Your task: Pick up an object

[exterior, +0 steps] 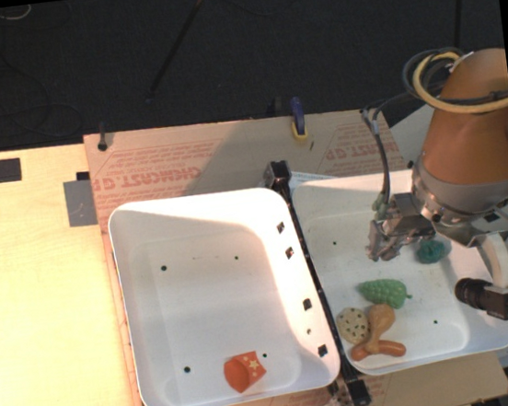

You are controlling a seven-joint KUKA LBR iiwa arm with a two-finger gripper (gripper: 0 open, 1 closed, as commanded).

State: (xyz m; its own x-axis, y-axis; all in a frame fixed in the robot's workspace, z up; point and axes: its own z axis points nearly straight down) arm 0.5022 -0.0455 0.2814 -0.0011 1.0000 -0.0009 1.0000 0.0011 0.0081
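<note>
My gripper (pixel 383 244) hangs over the middle of the right bin (pixel 347 204), at the end of the orange-banded arm coming in from the right. Just right of it lies a small teal object (pixel 432 250). Below it, toward the bin's front, rests a green bumpy object (pixel 383 292). Further forward sit a speckled round piece (pixel 352 325), a tan drumstick-shaped toy (pixel 380 319) and an orange sausage-shaped piece (pixel 383 349), all close together. I see nothing held in the gripper.
The left bin (pixel 149 248) holds a red block with a yellow star (pixel 245 371) near its front edge. A black divider (pixel 301 265) runs between the bins. Cardboard lies under both bins, and pale bench lies to the left.
</note>
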